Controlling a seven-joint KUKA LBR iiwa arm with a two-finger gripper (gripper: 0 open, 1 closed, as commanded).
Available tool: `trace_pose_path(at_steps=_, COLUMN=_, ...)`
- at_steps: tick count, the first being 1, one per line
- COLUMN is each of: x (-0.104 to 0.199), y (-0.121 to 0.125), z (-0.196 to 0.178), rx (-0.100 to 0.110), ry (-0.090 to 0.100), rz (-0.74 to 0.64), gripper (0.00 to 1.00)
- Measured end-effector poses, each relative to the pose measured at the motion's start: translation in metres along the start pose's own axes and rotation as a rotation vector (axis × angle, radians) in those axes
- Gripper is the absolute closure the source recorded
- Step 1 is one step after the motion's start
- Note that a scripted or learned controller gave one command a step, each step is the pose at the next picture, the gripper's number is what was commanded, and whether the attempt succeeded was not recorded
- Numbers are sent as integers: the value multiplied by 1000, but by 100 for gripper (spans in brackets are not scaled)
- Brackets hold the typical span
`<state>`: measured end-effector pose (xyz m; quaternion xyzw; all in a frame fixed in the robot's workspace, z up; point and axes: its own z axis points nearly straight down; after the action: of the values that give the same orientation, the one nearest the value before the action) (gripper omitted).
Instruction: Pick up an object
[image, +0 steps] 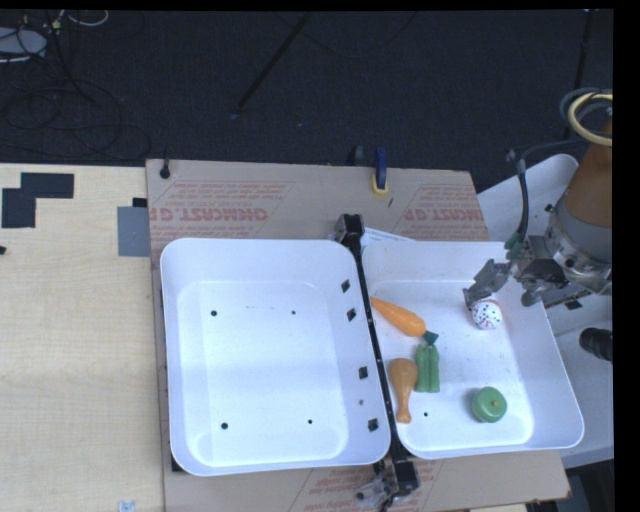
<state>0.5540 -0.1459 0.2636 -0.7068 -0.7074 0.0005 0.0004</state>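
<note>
The right bin holds an orange carrot, a dark green bottle-shaped piece, a tan drumstick-shaped piece, a round green piece and a small white ball with dark dots. My gripper hangs over the bin's far right part, just above and right of the white ball. The ball lies right under the gripper's left side; I cannot tell whether they touch.
The left bin sits beside the right one on a cardboard sheet. A black divider with clips runs between the bins. A blue clamp stands at the cardboard's far edge.
</note>
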Motion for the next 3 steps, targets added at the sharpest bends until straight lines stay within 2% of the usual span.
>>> trace_pose_path(at_steps=1, x=43, y=31, z=66, rx=7, ry=4, rz=-3, gripper=0)
trace_pose_path(at_steps=2, x=66, y=44, z=151, rx=10, ry=3, rz=-1, gripper=0)
trace_pose_path(at_steps=3, x=63, y=46, z=136, rx=4, ry=1, rz=5, gripper=100)
